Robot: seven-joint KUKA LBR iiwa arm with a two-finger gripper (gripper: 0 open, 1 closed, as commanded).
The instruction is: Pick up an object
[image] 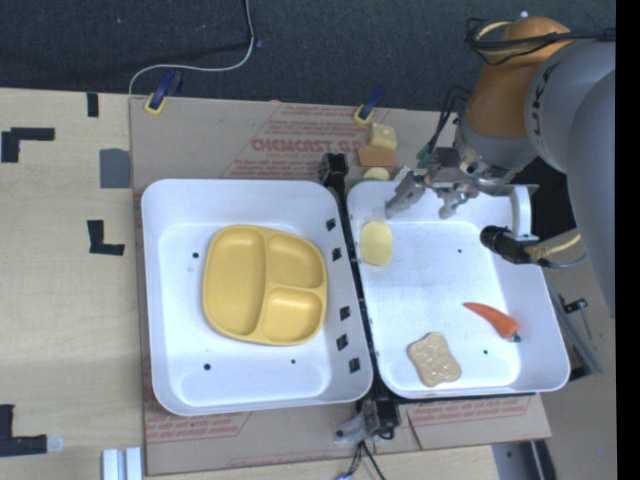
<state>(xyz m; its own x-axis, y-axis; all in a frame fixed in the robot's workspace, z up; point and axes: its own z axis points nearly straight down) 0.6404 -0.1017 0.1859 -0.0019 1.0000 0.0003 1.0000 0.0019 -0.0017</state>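
A yellow tray (265,284) fills the left bin (165,268). In the right bin (535,308), a pale yellow piece (376,242) lies at ten o'clock, nearest the open, empty hand (428,198); descent should be centred there.

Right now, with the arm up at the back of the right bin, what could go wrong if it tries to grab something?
1. The pale yellow round piece sits close against the bin's left wall, so a finger of the pincer may strike the wall.
2. The orange carrot is thin and lies flat; the pincer may close over it and miss.
3. The tan cracker-like piece lies flat at the near side, probably hard to get fingers under.
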